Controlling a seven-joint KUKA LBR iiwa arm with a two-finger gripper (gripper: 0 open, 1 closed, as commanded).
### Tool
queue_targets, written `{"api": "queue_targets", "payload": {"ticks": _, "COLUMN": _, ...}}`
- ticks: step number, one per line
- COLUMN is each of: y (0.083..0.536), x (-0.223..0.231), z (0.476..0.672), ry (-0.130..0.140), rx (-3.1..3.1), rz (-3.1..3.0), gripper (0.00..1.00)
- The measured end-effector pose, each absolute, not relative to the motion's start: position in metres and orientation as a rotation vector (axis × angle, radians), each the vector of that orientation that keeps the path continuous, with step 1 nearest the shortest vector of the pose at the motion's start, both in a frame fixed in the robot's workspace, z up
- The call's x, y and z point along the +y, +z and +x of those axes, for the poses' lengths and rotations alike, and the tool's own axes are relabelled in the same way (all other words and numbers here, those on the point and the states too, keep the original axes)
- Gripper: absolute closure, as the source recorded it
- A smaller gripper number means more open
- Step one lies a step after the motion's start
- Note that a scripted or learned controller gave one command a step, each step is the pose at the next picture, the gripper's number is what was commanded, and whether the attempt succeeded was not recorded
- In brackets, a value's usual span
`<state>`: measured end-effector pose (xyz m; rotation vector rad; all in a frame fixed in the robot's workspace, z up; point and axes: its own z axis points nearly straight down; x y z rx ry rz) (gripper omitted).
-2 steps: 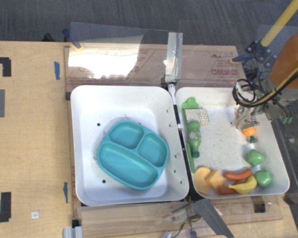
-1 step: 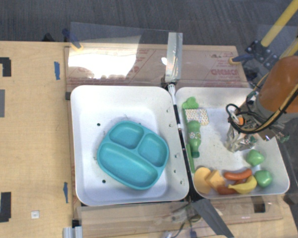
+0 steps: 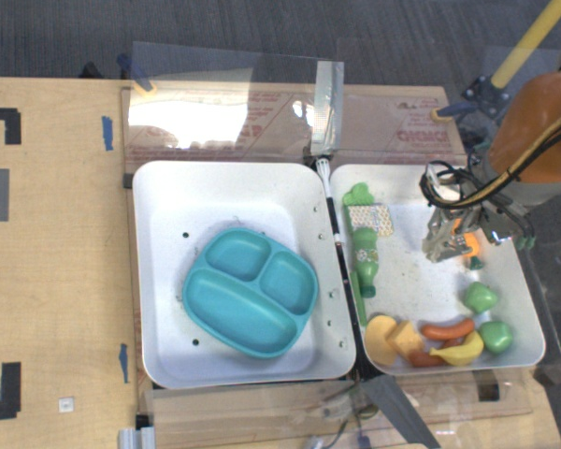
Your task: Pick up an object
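Pale plywood forms the surface (image 3: 56, 251), smooth and matte, with black tape marks at its left side and blue tape bits near the bins; dark grey ribbed flooring lies beyond it. Two shallow white plastic bins with rounded corners sit side by side. The left bin (image 3: 159, 204) holds one glossy teal plate (image 3: 251, 291) divided into three compartments. The right bin (image 3: 524, 279) holds the small toy foods: one long green piece (image 3: 363, 251) along its left wall, one speckled pale square (image 3: 370, 219) beside it, two round green fruits (image 3: 487, 316), one yellow banana (image 3: 463, 349), one red sausage shape (image 3: 446, 328) and one orange wedge (image 3: 385, 337). Low over the right bin's upper part hangs the metallic end effector (image 3: 442, 241); whether it is clenched or released cannot be told. A small orange object (image 3: 468, 243) lies just beside it.
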<state>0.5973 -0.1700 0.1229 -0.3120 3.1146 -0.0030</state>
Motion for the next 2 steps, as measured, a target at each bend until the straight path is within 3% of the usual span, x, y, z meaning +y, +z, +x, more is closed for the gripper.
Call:
{"api": "queue_targets", "payload": {"ticks": 1, "y": 0.227, "x": -0.11, "z": 0.637, "ry": -0.001, "rx": 3.114, "rz": -0.238, "gripper": 1.0}}
{"api": "queue_targets", "payload": {"ticks": 2, "y": 0.371, "x": -0.082, "z": 0.669, "ry": -0.001, "rx": 3.122, "rz": -0.029, "gripper": 1.0}}
